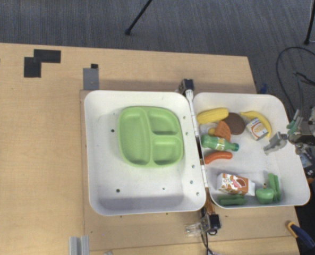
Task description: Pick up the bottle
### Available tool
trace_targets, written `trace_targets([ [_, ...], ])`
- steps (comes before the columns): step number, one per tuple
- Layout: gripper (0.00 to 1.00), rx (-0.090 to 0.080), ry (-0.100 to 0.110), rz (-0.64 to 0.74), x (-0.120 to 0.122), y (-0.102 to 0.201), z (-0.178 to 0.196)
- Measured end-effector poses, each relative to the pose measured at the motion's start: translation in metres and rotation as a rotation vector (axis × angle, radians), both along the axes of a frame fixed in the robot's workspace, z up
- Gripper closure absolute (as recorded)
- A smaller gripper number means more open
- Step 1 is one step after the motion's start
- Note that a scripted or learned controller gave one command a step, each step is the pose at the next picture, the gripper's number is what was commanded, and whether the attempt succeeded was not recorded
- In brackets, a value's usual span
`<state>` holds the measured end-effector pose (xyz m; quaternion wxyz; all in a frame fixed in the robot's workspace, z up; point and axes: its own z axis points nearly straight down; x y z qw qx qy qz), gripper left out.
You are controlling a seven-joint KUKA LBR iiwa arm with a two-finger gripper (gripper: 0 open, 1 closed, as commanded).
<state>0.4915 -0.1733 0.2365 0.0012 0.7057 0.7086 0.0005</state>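
Grey carpet lies beyond the pale wooden desk (35, 142), which bears a left bin (101, 195) holding a green divided tray (149, 137) and a right bin (287, 116) of toy food. Near the right bin's left wall, the green bottle (218, 143) lies on its side between an orange piece above and a red sausage (218, 156) below, well apart from the pincer (277, 142), which hangs over that bin's right side with nothing visibly between its fingers; whether they are spread or closed cannot be told. Print on the white carton (234, 184) and on the banana's (258, 125) label is too blurred to read.
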Motion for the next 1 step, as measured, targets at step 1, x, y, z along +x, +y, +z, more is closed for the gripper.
trace_targets([
  [1,0.0,0.001,0.0,-0.138,-0.0037,-0.022,-0.142],
])
